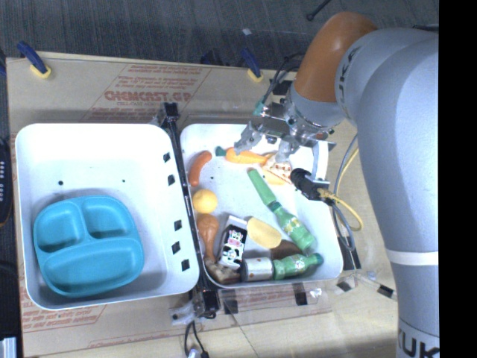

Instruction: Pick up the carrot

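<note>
The small orange carrot with a green stub is seen lying on the floor of the right-hand shallow white bin, near its far wall, directly beneath the two-finger gripper. The gripper's fingers are spread apart, one tip set down over the carrot's near-left part and the other at its right end, so the carrot is straddled; whether it is actually pinched cannot be told from here.

Just below and right of the gripper, a long green cucumber-like piece is laid at a slant, and beyond it a green plastic bottle continues the same line. To the gripper's left, an orange sausage-shaped piece is propped near the bin's dividing wall, with a yellow lemon below it. Further below the gripper, a pale yellow oval piece and a small black-and-white carton are crowded together. Well off to the left, a blue sectioned plastic tray is held in the left-hand white bin.
</note>
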`<state>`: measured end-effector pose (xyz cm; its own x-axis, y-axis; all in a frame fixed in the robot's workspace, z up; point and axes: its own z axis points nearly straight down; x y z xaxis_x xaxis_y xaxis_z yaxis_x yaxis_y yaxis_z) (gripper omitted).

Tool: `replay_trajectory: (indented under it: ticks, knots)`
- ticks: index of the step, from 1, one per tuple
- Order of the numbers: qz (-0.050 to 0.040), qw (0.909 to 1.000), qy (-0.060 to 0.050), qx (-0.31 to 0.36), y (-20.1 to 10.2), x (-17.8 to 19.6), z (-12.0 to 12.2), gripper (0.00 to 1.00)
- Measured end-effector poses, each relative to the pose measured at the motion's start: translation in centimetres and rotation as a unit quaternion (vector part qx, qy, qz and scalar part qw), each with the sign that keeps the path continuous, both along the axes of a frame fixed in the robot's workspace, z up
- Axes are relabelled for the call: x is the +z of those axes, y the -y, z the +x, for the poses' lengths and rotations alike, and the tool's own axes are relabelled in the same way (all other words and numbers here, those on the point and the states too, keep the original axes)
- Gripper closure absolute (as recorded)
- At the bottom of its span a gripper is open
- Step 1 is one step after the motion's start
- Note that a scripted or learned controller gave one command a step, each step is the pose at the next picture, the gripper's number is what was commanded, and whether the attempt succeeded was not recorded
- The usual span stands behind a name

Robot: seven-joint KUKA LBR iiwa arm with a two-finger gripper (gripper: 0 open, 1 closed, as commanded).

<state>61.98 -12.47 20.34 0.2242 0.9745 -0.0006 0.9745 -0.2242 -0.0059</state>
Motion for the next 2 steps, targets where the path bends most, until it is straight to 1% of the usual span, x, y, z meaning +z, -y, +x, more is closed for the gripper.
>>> replay_trajectory:
  ticks: [1, 2]
  knots:
    - [0.0012, 0.9988, -0.002, 0.049, 0.2, -11.5, 1.0, 0.00]
    - [0.0098, 0.9935, -0.001, 0.114, 7.2, -11.0, 3.3, 0.00]
